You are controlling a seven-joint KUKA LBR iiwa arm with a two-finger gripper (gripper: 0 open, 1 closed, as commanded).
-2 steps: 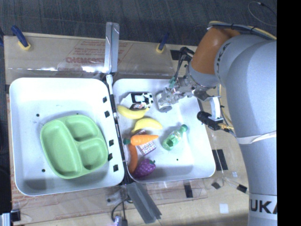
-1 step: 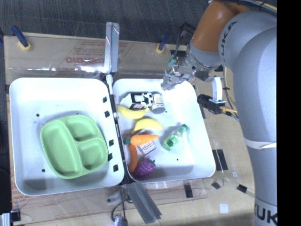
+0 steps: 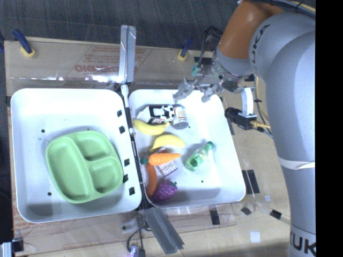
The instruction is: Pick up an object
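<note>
Nearest the camera, at the 6 o'clock edge of the right bin, a bunch of purple grapes is sitting just beside a long orange carrot-like piece. Just above those, a carrot is lying across a small labelled packet, and a yellow banana is curving right over it at 12 o'clock. A green bottle is lying tilted at about 3 o'clock from the carrot, a little apart from the pile. Further back, a second banana is touching a black-and-white carton, with a small can on its side just right of that.

Over in the left bin, a green divided tray is sitting toward the 6 o'clock side.

At the far rim of the right bin the gripper is hanging with its fingers spread apart, nothing between them, just at 1 o'clock from the can. The grey arm is reaching in over the counter.
</note>
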